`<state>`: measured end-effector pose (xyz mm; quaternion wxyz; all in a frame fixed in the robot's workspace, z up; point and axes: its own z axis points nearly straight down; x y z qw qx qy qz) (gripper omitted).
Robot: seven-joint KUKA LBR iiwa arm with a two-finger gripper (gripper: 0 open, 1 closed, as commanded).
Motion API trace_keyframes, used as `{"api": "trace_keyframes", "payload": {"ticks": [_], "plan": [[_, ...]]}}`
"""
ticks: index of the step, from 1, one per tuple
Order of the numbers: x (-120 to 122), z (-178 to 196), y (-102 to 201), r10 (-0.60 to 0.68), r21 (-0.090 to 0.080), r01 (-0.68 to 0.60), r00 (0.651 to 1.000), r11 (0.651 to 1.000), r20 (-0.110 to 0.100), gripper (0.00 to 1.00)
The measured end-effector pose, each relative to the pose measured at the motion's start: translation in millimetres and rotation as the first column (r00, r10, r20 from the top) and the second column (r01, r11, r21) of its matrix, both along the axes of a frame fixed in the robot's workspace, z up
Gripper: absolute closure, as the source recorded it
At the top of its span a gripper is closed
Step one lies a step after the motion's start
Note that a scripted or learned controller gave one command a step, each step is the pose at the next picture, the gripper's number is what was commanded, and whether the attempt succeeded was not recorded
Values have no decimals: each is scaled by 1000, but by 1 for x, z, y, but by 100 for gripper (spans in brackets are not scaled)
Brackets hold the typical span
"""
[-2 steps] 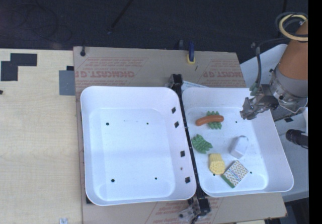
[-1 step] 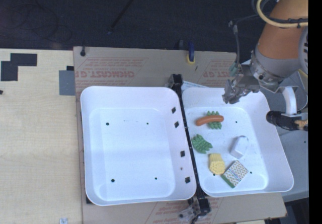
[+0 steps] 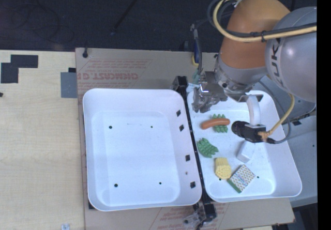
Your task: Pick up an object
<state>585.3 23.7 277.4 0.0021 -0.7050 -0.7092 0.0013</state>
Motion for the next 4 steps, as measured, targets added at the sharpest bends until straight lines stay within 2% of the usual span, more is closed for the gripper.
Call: {"api": "trace_keyframes", "payload": {"ticks": [1,2,3,4], "plan": [[-57,-10,46,-2,0,2,1000,1000,-4,100],[3,29,96,-1,0,1,1000,1000,8,100],[-22,97,22,-9,-2,9,1000,1000,4,100],[-101,69,-21,-8,-1,8,1000,1000,-4,100]]}}
